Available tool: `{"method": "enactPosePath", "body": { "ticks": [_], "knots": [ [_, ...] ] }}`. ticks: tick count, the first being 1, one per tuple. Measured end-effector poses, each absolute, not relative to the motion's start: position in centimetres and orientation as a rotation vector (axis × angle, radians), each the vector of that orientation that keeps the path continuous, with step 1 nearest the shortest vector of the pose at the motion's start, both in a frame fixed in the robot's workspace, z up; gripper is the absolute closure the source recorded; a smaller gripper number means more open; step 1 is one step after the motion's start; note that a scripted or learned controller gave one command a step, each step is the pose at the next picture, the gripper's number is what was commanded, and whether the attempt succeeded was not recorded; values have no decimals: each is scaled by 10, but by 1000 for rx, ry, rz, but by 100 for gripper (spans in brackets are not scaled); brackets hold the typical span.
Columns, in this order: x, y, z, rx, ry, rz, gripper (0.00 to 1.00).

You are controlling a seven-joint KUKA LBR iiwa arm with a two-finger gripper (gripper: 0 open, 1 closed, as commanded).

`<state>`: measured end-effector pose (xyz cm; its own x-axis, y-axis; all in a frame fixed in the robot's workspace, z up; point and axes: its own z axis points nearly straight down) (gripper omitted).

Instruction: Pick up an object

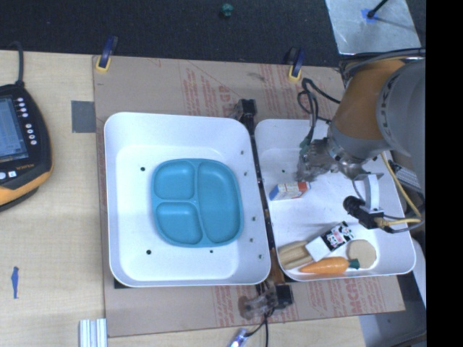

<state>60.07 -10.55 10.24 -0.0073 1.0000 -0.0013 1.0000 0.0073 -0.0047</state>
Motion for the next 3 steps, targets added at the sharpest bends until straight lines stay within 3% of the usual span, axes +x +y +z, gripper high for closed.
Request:
{"method": "enactPosePath", "body": {
  "ticks": [1,2,3],
  "knots": [
    [601,-105,102,-2211,-2228,7,0],
    [601,-106,113,-2210,-2230,8,100],
    [601,-106,112,-2210,-2231,9,0]
  ]
}}
